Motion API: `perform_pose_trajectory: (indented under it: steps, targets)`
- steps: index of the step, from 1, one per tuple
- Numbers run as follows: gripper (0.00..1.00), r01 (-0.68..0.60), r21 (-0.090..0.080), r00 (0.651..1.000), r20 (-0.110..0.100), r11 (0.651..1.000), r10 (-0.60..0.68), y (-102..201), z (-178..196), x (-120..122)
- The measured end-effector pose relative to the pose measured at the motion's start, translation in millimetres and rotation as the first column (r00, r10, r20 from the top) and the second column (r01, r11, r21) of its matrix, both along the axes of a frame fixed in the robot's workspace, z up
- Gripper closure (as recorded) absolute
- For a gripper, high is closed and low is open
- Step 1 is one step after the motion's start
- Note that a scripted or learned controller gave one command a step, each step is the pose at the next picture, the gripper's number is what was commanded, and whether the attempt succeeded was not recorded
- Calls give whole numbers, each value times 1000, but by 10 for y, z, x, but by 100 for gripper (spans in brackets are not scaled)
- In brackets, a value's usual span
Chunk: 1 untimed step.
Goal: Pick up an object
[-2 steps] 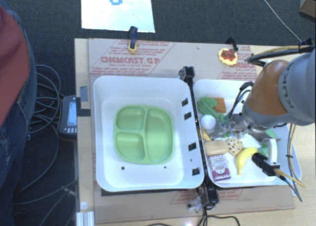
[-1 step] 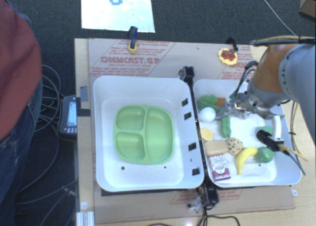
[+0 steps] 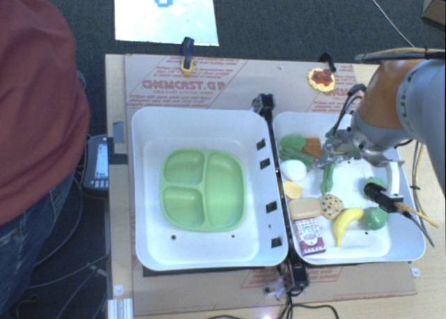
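Loads of toy food is crammed around the green pickle (image 3: 326, 178), so a neighbour could get nudged; the gripper's (image 3: 333, 152) state can't be told.

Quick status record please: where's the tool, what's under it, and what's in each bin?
tool: low over the right bin, upper middle
below tool: green pea pod
right bin items: banana, cookie, white egg, red packet, other toy foods
left bin: green divided plate
grasp: cannot tell
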<state>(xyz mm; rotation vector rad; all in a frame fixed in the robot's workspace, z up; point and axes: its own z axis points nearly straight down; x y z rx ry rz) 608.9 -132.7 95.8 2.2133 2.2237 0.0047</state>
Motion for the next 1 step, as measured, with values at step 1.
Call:
perform_pose_trajectory:
  steps: [1]
  targets:
    - [100, -6, 3, 1000, 2, 1000, 6, 753, 943, -294]
